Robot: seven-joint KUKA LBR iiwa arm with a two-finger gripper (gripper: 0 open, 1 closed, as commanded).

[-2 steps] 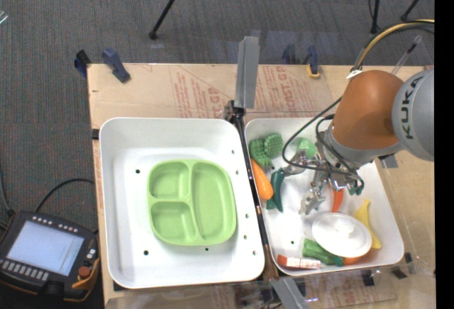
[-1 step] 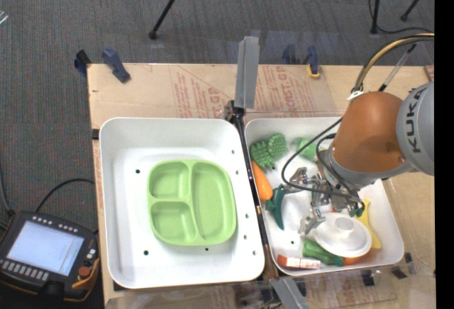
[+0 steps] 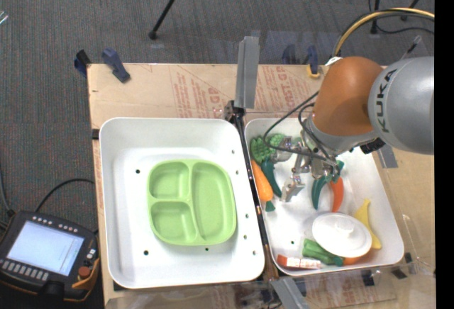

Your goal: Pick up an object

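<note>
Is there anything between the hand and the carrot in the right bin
Nothing visible blocks it. The hand hangs low in the right bin, just right of the orange carrot, with bare white floor between them. The broccoli sits above the carrot, and a teal piece lies on the hand's far side.

Count on the tabletop [image 3: 170, 91]: two white bins, the left bin [image 3: 113, 159] and the right bin [image 3: 379, 194]. Left bin: one green divided plate [image 3: 191, 202] (three compartments). Right bin: one white round lid [image 3: 342, 234], one yellow banana [image 3: 367, 219], one orange carrot [image 3: 262, 183], one green leafy vegetable [image 3: 262, 147]. Other small toy foods lie partly hidden; their number cannot be fixed.
</note>
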